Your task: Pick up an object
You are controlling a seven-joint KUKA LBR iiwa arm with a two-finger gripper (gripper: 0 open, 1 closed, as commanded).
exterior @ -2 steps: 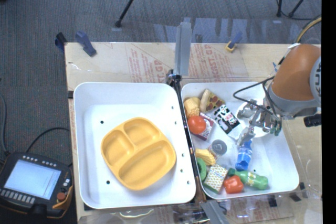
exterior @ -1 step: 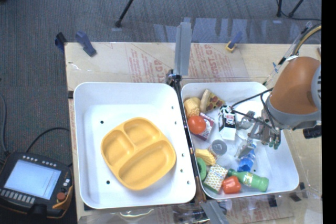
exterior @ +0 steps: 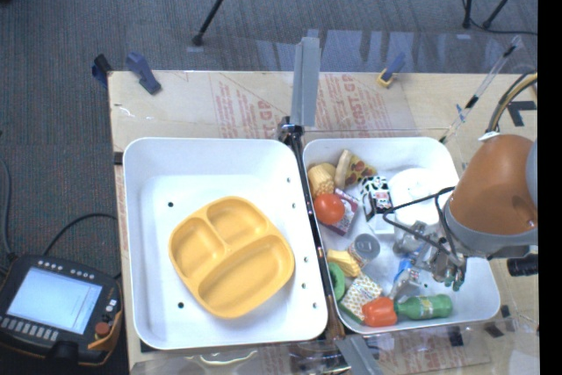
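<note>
- Nearest the camera, along the near wall of the right bin (exterior: 479, 312), lie the red pepper toy (exterior: 379, 311) and, just at its 3 o'clock, the green bottle (exterior: 425, 306), lying on its side; either would serve as the thing to pick up.
- The gripper (exterior: 428, 266) hangs low in the same bin, just at 12 o'clock of the green bottle, at the end of the grey arm with its orange band (exterior: 490, 186). I cannot tell how its jaws stand: cables and brackets crowd the tip, and nothing is visibly between them.
- A small blue piece (exterior: 405, 275) sits touching or just beside the tip at its 9 o'clock; I cannot tell which.
- My judgement: the step in hand is the descent onto a target. To do it well, settle on one object with free flanks. The green bottle looks best, if straddled across its narrow width rather than along its length.
- The risk is clutter: a checkered item (exterior: 362, 294) and a grey disc (exterior: 366, 247) lie near at 9 to 10 o'clock, and the tomato (exterior: 329, 208) further on.
- The left bin (exterior: 140, 189) holds a yellow divided plate (exterior: 232, 255), well apart from the work.
</note>
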